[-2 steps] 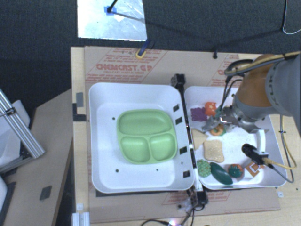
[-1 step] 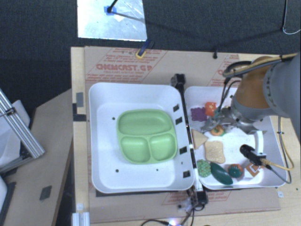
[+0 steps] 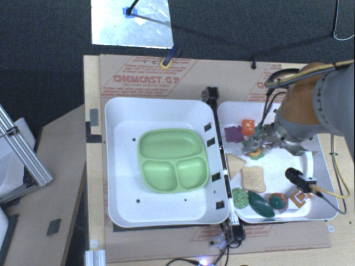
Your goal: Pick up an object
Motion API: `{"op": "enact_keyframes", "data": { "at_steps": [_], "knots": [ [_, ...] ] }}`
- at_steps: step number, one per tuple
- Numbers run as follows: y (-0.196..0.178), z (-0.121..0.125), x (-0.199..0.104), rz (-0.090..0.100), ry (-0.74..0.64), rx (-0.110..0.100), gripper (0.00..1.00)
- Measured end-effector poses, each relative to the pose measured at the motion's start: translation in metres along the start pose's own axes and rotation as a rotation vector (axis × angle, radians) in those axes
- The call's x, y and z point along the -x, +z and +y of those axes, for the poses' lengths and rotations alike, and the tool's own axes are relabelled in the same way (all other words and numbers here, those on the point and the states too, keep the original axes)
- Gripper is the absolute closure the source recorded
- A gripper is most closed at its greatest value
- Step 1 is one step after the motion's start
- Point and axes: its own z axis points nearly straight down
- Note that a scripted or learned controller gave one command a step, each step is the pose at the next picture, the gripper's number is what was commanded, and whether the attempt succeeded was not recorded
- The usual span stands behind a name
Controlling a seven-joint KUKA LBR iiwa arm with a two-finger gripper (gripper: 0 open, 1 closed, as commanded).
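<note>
My gripper (image 3: 254, 145) is low in the right bin (image 3: 317, 215), near its upper middle. A small orange and green piece (image 3: 257, 154) lies right under its tip; whether it is held cannot be made out. Just to the left are a purple toy (image 3: 233, 133) and an orange toy (image 3: 247, 126). Below the gripper lie a pale wedge (image 3: 235, 164) and a bread slice (image 3: 253, 178). Along the front of the bin sit a green broccoli piece (image 3: 239, 197), a dark green oval (image 3: 260, 204), a red and green piece (image 3: 278, 200) and a brown pretzel shape (image 3: 300, 198).
The left bin (image 3: 122, 204) holds a light green divided plate (image 3: 172, 159). Black clips line the wall between the two bins (image 3: 217, 148). The grey arm with its orange band (image 3: 302, 101) covers the right bin's upper right part.
</note>
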Motion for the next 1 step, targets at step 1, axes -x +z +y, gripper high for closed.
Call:
{"op": "enact_keyframes", "data": {
  "at_steps": [1],
  "knots": [
    [-0.0602, 0.006, -0.0072, 0.001, -0.004, 0.001, 1.0]
  ]
}}
